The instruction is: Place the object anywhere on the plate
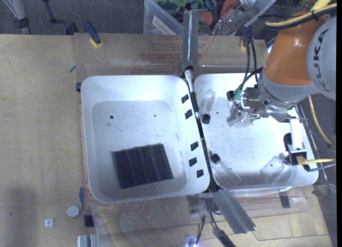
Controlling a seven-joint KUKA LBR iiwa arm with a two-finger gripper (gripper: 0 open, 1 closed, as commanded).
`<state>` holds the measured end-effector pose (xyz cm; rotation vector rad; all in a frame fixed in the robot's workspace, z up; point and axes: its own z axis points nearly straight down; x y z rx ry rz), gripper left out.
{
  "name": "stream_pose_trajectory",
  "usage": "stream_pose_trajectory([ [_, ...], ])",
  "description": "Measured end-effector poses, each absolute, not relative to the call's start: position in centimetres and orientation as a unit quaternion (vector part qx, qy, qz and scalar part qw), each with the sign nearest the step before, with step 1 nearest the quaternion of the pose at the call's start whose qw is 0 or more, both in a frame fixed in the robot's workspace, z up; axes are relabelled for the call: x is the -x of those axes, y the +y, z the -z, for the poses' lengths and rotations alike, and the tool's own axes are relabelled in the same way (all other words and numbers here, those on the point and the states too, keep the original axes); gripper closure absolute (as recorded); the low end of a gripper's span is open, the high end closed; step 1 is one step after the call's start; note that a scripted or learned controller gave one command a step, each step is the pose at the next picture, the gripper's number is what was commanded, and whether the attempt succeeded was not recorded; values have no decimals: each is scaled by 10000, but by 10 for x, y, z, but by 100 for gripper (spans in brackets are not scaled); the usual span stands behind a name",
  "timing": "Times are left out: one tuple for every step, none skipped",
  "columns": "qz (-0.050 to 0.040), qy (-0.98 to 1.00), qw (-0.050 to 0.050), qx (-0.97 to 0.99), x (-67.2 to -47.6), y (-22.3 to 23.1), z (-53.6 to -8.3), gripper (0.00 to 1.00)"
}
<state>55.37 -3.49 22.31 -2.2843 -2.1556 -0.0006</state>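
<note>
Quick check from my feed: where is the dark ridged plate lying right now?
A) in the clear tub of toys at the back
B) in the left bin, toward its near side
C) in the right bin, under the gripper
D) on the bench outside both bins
B: the dark ridged plate lies flat on the floor of the left bin, in its near half, while the gripper hangs over the right bin.

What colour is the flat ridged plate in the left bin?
Black: the flat ridged plate lies in the left white bin, clearest in the camera view.
</note>
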Motion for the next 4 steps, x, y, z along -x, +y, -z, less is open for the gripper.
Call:
stream_pose_trajectory([
  [1, -7766, -8, 6300, -541, 38, -435, 100],
  [10, -6658, -19, 7461, -597, 6, -435, 100],
  [-7, -7729, 6, 6346, -591, -49, -432, 100],
  [7, -7797, -28, 6262, -608, -116, -436, 100],
])
